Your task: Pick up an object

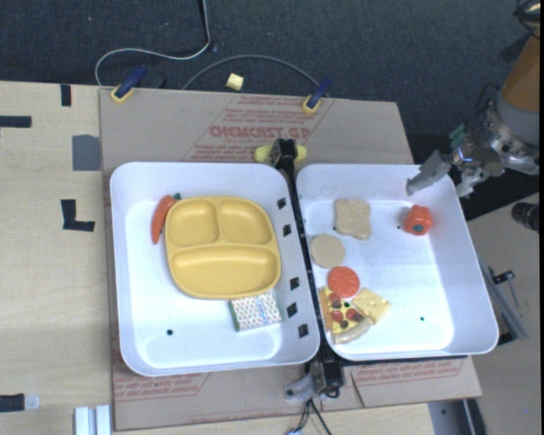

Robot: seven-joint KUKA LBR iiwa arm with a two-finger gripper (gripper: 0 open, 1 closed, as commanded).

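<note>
Two shallow white bins are sitting side by side on a sheet of brown cardboard, and a black divider is running between them. The left bin is holding a yellow divided plate with three compartments, and all three compartments are bare. An orange carrot-like toy is lying just beside the left edge of the plate, close to the far-left corner of this bin. A small patterned sponge-like block is lying at the near edge of the plate, touching it or almost touching it. The right bin is holding several toy foods. A bread slice is lying in its far part, and a round beige cookie is lying just near it, toward the divider. A red tomato slice is resting beside the cookie, and a pizza slice with a piece of yellow cheese is lying near the near-left corner. A small red tomato is sitting apart from the others, close to the far-right side of this bin. The gripper is hanging over the far-right corner of the right bin, near the small red tomato but not touching it. Its fingers are standing apart, released, and nothing is between them.
</note>
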